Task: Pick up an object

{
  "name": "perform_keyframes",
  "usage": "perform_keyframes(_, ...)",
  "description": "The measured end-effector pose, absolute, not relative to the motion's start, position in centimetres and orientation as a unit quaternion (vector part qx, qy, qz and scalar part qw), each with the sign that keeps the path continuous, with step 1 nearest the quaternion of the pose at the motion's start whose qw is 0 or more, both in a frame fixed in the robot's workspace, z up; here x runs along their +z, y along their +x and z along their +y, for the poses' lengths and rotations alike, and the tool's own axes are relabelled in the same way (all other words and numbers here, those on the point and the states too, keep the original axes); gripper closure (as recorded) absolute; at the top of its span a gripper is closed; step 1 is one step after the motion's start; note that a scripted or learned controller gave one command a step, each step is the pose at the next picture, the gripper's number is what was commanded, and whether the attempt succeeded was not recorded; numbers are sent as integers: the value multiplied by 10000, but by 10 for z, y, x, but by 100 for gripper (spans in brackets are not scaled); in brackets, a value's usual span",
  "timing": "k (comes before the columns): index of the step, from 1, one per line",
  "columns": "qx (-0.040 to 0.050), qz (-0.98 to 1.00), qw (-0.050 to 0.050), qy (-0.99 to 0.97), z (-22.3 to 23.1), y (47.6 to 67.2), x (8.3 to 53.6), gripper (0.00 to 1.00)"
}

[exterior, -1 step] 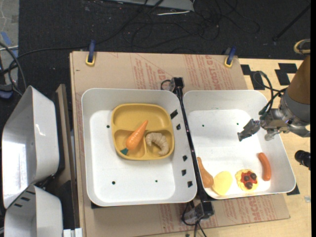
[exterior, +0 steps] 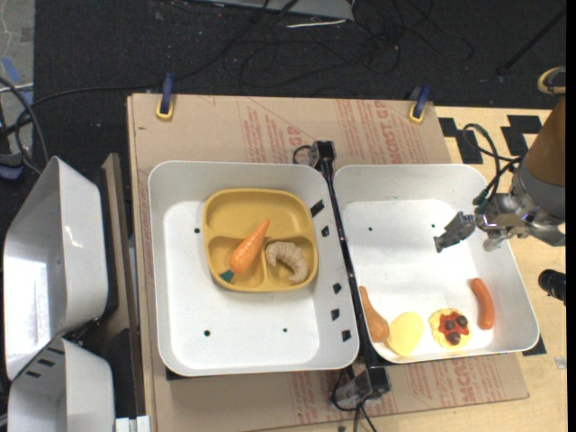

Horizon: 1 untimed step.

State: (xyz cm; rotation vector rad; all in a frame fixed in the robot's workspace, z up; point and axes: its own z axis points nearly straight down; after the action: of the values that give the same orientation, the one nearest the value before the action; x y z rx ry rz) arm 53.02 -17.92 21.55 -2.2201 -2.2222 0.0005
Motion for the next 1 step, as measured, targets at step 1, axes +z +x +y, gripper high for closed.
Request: perform_keyframes(1,10,-7069,17,-7073,-178,538,156,0)
